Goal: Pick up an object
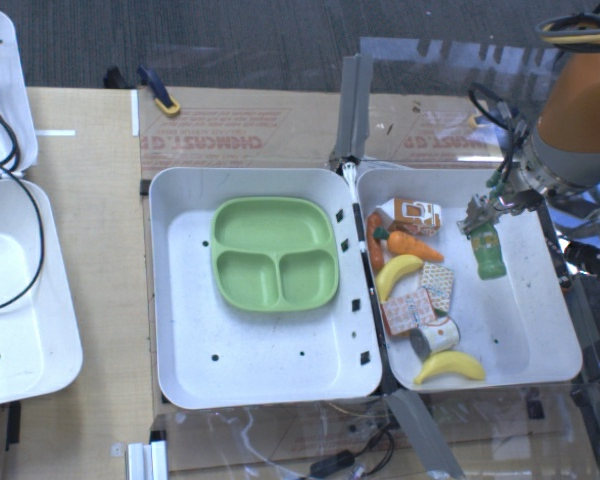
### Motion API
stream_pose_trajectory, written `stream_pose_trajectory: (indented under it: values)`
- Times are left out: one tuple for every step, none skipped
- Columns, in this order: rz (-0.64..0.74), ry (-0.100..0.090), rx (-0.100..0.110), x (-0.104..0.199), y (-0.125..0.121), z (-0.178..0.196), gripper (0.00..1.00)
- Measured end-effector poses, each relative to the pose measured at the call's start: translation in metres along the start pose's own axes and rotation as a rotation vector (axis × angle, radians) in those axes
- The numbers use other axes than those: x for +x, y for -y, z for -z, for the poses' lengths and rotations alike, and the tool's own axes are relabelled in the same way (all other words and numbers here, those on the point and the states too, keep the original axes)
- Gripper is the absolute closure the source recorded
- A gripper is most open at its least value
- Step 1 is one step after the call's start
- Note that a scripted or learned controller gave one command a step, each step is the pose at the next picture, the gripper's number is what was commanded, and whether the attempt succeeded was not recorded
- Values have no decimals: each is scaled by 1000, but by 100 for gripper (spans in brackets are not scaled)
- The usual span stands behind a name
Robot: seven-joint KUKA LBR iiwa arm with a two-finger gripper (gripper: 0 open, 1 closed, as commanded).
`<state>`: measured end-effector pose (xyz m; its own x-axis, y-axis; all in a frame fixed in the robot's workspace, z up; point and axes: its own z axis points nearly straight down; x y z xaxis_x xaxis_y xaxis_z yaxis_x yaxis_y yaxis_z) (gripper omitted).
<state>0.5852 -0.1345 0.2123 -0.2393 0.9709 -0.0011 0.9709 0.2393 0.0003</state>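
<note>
Pincer (483, 216): hung over the far part of the right bin (525, 318), under the arm's orange band (580, 103). Could not tell whether spread or pressed together, the tip being small and muddled against the white floor.

Green pouch (490, 253): lay just below the pincer in the view, its top touching or nearly touching the tip; could not tell whether pinched or merely resting on the bin floor.

Left of the pincer, near it: carton (418, 215), orange and white, by the bin's far wall. Below that, a carrot (416, 246), then a banana (398, 273) curving toward the bin's left wall. Lower still and left of the pincer: two patterned packets (408, 311), touching each other, and a small can (436, 338) beside them. Well below the pincer, at the near wall: a second banana (450, 368).

Far left of the pincer, across the divide: left bin (170, 298), with a green tray (276, 253) of three compartments lying flat. Beyond both bins, on the tabletop (80, 118): a blue and yellow clamp (158, 92).
</note>
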Motion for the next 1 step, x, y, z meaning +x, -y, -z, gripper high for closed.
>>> stream_pose_trajectory:
  values:
    - [-1,0,1,0,0,0,0]
